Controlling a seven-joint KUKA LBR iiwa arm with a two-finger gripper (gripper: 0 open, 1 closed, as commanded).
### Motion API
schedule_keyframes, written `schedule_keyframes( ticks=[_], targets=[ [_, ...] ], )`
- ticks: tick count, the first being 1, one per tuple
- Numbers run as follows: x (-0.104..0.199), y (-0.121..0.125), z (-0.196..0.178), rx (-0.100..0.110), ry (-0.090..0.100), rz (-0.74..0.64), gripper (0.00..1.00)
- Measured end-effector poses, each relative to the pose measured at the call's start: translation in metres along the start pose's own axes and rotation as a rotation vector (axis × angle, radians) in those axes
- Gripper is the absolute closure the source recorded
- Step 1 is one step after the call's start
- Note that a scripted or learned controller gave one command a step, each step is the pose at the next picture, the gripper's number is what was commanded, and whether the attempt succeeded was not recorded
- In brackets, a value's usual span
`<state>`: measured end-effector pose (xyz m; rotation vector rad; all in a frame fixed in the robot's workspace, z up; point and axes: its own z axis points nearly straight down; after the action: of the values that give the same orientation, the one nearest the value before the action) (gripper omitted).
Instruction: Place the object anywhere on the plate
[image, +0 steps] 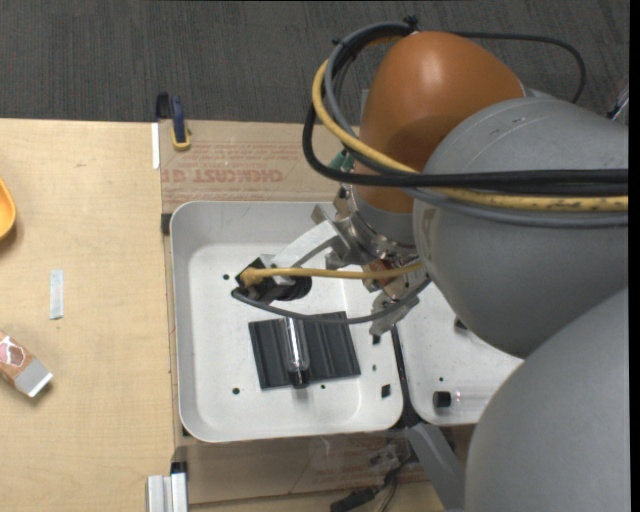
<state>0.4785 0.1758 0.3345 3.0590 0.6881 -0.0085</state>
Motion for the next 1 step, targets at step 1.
schedule_keyframes(
  ticks=[1],
  targets=[
    [0.0, 0.0017, -0.0083, -0.003, -0.003, 0.004, 1.0]
  ],
)
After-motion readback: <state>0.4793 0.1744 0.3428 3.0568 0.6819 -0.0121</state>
